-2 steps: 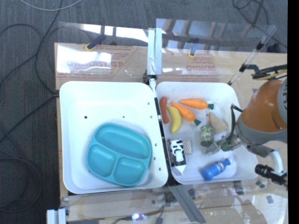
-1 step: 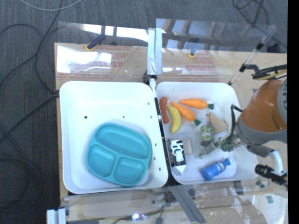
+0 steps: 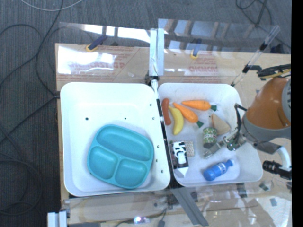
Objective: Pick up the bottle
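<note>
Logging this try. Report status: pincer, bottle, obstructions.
Pincer low in right bin, beside small green can. Blue bottle lying on its side near front wall, ungrasped, apart from pincer. Nothing on the bottle.

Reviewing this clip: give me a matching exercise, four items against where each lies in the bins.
Items:
1. blue bottle
2. teal tray
3. banana
4. gripper

Places:
A. left bin
B. right bin, near corner by the arm
C. above the right bin's middle, beside a small can
D. right bin, far left part, beside the carrots

Pairs: 1-B, 2-A, 3-D, 4-C
</note>
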`<state>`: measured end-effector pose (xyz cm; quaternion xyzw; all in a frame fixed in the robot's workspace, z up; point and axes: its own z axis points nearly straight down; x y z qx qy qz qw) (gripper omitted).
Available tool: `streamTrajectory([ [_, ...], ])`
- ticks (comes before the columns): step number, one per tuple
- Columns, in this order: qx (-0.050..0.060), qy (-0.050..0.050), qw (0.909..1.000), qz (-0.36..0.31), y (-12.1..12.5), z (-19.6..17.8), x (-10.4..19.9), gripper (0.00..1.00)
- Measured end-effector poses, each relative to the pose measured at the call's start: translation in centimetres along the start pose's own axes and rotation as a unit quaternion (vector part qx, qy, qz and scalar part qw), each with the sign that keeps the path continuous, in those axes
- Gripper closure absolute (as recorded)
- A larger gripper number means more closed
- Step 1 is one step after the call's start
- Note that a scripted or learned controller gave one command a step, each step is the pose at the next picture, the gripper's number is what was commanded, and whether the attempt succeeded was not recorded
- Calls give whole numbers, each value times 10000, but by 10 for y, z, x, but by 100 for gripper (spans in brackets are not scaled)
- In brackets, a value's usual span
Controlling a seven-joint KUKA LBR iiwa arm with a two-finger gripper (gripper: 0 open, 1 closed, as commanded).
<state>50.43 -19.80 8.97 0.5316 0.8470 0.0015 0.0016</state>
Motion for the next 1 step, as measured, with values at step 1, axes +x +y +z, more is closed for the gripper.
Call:
streamTrajectory([
  [1,-28,-97,9940,-1087,6,-1,23,0],
])
